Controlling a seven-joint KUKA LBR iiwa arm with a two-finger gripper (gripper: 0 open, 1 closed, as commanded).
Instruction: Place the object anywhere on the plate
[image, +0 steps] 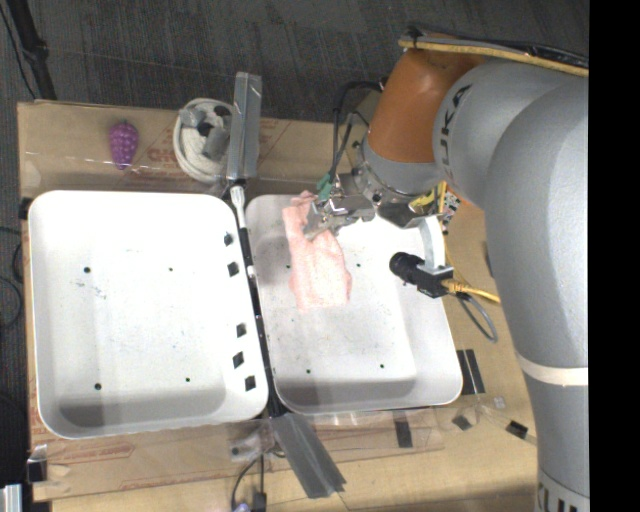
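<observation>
1. Gripper (330, 212), on the arm (520, 150): whether it is apart or closed cannot be told.
2. Pink object (318, 262): lies flat in the right bin (400, 340), its upper end directly under the gripper tip, the rest trailing below.
3. Advice: confirm a firm pinch on the pink edge before lifting; raise slowly so the limp object clears the bin floor.

Cloth (318, 262) in the right bin (430, 345), hand (330, 215) at its far end, left bin (130, 310) alongside.
</observation>
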